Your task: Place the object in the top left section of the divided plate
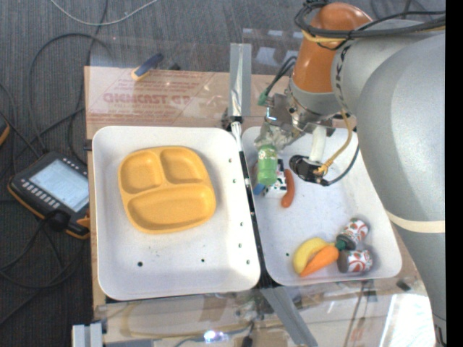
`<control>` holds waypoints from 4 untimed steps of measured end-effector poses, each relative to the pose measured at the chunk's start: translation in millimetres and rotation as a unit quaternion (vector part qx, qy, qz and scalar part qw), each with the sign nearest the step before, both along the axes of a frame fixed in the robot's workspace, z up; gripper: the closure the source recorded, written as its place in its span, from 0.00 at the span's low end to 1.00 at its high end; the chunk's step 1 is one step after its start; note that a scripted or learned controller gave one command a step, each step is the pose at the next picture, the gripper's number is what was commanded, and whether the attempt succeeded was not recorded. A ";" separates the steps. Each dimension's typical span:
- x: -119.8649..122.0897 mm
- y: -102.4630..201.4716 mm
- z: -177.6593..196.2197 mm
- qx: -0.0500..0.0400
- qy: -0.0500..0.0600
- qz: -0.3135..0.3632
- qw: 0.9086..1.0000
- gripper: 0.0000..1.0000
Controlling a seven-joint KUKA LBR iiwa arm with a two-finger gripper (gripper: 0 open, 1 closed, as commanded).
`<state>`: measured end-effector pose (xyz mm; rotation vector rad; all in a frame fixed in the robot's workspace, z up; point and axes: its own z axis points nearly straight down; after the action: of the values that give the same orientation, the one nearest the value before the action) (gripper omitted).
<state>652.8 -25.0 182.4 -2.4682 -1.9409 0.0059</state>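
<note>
Camera view: my gripper (273, 137) hangs over the right bin (376, 215) in mid-frame, directly above the green bottle (268, 168); I cannot tell its state or whether it has any hold. To do the pick well I would centre on the bottle's body before lifting, clear the bin wall, then carry left to the yellow divided plate (168, 189), upper-left section

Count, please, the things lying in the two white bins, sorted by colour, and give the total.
Yellow-orange divided plate: 1
Green bottle: 1
Red-orange sausage-shaped item: 1
Yellow banana: 1
Orange carrot: 1
Red-and-white cans: 2
Total: 7. The plate lies in the left bin; the rest lie in the right bin.
</note>
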 end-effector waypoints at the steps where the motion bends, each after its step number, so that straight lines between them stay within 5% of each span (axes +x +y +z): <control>1: -43.4 93.3 0.1 0.001 0.000 0.129 0.992 1.00; 2: -15.7 181.5 28.5 0.000 -0.001 0.173 0.985 1.00; 3: -14.2 235.4 14.6 0.000 0.000 0.267 0.964 1.00; 4: -4.3 222.3 99.2 -0.001 -0.001 0.337 0.942 1.00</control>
<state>648.4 197.2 281.6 -1.6726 -2.6626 0.0044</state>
